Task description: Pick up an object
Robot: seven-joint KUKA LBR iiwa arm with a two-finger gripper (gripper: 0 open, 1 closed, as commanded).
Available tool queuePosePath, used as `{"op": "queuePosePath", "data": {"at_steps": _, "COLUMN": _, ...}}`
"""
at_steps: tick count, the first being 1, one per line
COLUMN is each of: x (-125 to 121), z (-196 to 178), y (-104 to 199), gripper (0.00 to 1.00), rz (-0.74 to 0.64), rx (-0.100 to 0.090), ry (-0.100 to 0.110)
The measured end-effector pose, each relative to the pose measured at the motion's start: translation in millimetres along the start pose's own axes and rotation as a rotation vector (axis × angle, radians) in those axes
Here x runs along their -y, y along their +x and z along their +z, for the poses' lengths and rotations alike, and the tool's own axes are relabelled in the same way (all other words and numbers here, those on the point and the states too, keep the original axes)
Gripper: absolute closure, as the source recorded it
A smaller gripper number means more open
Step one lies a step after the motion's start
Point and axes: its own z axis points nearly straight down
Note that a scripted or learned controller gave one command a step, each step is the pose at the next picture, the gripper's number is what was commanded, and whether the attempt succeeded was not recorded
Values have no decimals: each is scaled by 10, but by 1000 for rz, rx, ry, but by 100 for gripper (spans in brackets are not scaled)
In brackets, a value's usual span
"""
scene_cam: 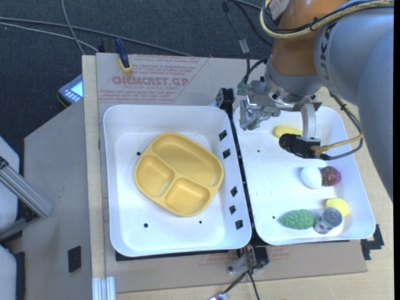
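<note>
- You see the arm [356, 49] filling the upper right of the frame, grey with its orange band over the top of the right-hand bin.
- The bench [156, 77] is topped by a pale board with red print, showing above and below the bins.
- The left bin [119, 186] sits at centre left. The right bin [269, 180] touches it along the middle seam.
- A yellow tray [178, 174] with three compartments lies flat in the middle of the left bin, turned at a slant.
- The pincer [250, 119] hangs over the upper left corner of the right bin, just right of the seam. You cannot tell whether it is wide or narrow, and nothing is seen held in it.
- For your pick, the loose things all lie in the right bin.
- A green lump [297, 219] with a bumpy skin lies near the lower edge.
- A yellow piece [285, 130] lies near the top, just right of the pincer and the closest thing to it.
- A white egg [310, 177] sits at mid right, touching a dark red ball [330, 175] on its right.
- A yellow ball [338, 205] lies below those two, near the right wall.
- A grey can [329, 219] sits just under the yellow ball, beside the green lump.
- A blue clip [123, 56] lies at the board's upper left edge.
</note>
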Motion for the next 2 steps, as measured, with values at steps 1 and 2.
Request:
{"op": "queuePosePath", "data": {"at_steps": 1, "x": -137, "z": -79, "y": 485, "gripper": 100, "rz": -1, "rx": -1, "ry": 0}}
{"op": "queuePosePath", "data": {"at_steps": 2, "x": -131, "z": -75, "y": 449, "gripper": 0, "rz": 3, "rx": 1, "ry": 2}}
